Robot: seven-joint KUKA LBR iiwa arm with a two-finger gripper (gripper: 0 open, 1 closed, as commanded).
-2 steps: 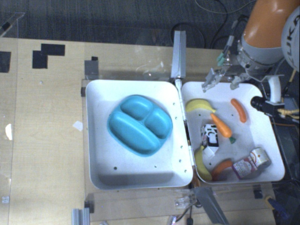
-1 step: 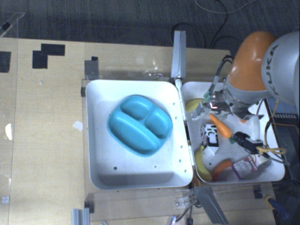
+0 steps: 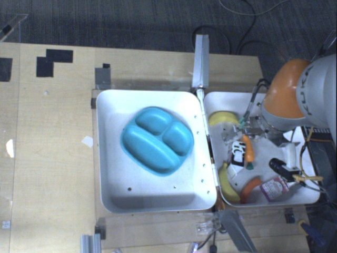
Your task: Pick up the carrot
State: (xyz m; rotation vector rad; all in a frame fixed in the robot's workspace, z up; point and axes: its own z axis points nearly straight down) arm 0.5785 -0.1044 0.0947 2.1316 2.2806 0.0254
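The arm comes in from the right side. It is grey, with an orange band near the wrist. The gripper hangs over the right bin, near the bin's left part. I cannot tell if the gripper is open or closed, because it is small and dark from up here.

The carrot is in the right bin. It lies just below the gripper in the picture, and its top end meets the gripper. I cannot tell if the gripper has hold of it. The carrot is orange with a little green end, and the green end points to the near side of the bin. A black and white thing sits right against the carrot's left side.

A round yellow thing is at the far left of the same bin. A banana curves along the near left side. A red thing lies next to the banana, and a purple packet lies just right of the red thing.

The left bin holds a blue plate with three parts. The plate sits near the middle of that bin. Both bins rest side by side on the pale bench.
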